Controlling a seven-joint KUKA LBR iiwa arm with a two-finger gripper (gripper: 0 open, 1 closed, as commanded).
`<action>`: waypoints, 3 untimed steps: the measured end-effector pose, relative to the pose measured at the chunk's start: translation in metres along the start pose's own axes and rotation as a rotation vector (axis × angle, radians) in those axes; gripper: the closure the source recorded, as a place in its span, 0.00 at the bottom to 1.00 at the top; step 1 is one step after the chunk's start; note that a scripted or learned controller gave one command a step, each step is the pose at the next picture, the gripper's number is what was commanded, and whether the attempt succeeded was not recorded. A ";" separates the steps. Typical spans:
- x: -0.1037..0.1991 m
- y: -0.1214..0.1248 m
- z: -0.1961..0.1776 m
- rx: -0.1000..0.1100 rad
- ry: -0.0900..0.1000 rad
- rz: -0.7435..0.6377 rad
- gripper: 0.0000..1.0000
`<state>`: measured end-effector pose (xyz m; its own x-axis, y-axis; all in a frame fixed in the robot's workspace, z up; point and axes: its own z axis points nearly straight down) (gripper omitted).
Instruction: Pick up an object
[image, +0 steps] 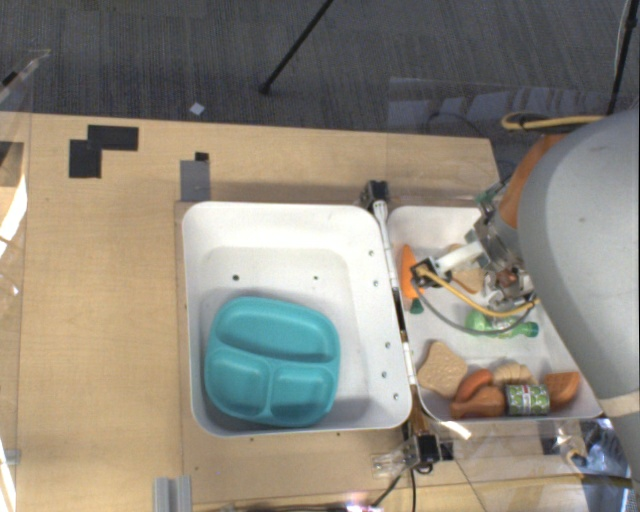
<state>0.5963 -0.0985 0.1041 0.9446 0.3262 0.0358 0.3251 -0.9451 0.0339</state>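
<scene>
Overhead view, left to right. The left bin (285, 225) holds a teal divided tray (271, 361). Right of it, the right bin (440, 222) holds a carrot (410, 279) at its left wall, a bread slice (441, 368) and a green-labelled can (525, 399) near its front rim. The gripper (500, 272) hangs over this bin's middle, above a green item (497, 322); whether its jaws are parted or hold anything cannot be told. The carrot looks light, rigid and smooth, best pinched across mid-length.
</scene>
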 end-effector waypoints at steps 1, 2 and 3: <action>-0.080 0.014 0.008 0.022 -0.014 -0.183 0.00; -0.099 -0.008 0.005 0.008 0.000 -0.372 0.00; -0.081 -0.043 0.011 0.035 -0.008 -1.027 0.00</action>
<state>0.5061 -0.0848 0.0891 0.2098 0.9777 -0.0007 0.9776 -0.2098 0.0158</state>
